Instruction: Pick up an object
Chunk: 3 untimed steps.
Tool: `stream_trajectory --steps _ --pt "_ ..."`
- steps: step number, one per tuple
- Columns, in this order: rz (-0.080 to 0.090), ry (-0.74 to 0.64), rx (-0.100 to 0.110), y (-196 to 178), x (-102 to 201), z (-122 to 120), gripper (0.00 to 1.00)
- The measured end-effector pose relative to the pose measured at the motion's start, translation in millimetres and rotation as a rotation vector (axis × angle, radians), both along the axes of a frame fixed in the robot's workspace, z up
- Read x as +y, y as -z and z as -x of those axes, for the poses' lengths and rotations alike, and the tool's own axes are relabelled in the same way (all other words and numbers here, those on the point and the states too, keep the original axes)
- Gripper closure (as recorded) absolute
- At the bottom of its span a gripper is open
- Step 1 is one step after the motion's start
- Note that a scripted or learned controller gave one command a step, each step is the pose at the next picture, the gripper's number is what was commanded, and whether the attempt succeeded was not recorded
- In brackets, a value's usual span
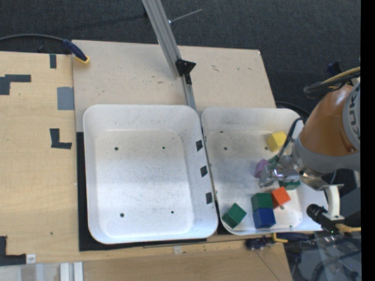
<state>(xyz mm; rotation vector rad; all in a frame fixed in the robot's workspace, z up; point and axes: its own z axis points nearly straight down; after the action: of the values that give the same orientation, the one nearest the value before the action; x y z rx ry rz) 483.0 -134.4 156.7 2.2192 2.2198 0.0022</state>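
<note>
My gripper (274, 175) is down low in the right bin (234, 122), near its right side. A small purple object (259, 168) lies just to its left, touching or almost touching it. An orange block (282, 196) sits right below the gripper. Beside that block are a green block (262, 201) and, under it, a blue block (264, 217). Another green block (234, 214) rests at the bin's front left corner. A yellow block (276, 140) lies above the gripper, near the arm's orange band (328, 127).
The left bin (94, 157) stands alongside, divided from the right one by their touching rims. A slanted metal rail (167, 34) runs from the top down to the bins' junction. The arm's body covers the right bin's right wall.
</note>
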Motion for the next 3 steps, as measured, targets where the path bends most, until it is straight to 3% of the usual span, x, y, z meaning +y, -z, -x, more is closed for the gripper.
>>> stream_trajectory --steps 2,3 --pt "0.0 -0.001 -0.002 -97.5 2.1 -9.3 1.0" --pt "-0.002 -0.005 0.005 -84.1 45.6 -36.2 1.0"
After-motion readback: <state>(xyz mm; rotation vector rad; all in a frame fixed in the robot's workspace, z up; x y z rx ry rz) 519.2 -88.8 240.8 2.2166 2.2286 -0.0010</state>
